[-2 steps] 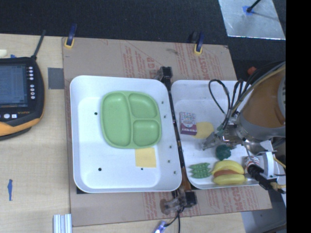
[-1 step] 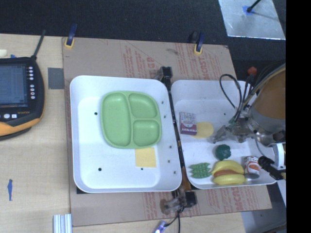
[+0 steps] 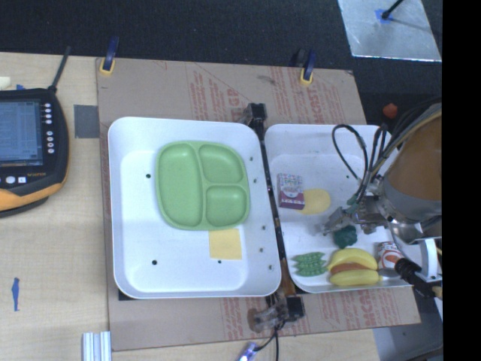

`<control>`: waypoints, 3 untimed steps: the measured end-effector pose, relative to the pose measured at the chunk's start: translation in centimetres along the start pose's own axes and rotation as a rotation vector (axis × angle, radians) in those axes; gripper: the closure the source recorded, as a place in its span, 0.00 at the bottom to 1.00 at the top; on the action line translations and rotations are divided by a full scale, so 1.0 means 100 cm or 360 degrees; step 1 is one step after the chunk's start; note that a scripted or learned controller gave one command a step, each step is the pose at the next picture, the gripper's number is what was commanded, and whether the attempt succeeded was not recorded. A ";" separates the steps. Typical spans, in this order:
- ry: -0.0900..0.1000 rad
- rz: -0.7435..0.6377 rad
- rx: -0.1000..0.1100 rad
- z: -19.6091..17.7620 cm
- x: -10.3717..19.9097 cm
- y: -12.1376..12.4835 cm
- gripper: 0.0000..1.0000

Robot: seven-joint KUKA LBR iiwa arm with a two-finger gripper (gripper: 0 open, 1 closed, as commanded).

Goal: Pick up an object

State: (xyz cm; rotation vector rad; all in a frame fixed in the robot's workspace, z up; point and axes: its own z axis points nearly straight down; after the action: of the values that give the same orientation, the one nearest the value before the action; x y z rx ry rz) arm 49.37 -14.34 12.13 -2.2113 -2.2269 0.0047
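My gripper (image 3: 347, 220) is low in the right bin (image 3: 316, 138), reaching in from the right. It hangs just above a small dark green object (image 3: 346, 238) and partly covers it. Beside it to the left lies a pale yellow rounded piece (image 3: 316, 200) next to a small pink and white box (image 3: 289, 190). Along the bin's front edge are a green pea pod (image 3: 309, 262), a hot dog in a yellow bun (image 3: 353, 267) and a small can (image 3: 388, 256).
The left bin (image 3: 128, 201) holds a green divided plate (image 3: 201, 184) and a flat yellow square (image 3: 225, 244). A teach pendant (image 3: 26, 145) lies on the bench at far left. Black cables (image 3: 353, 153) loop over the right bin's back.
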 end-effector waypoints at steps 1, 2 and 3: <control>-0.0002 0.0006 -0.0004 0.030 -0.037 0.014 0.00; -0.0004 0.0000 -0.0005 0.029 -0.018 0.023 0.00; -0.0002 0.0001 -0.0001 0.022 -0.034 -0.018 0.00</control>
State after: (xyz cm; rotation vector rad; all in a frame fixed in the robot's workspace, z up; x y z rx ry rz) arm 47.55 -17.75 9.90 -2.2130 -2.2267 0.0051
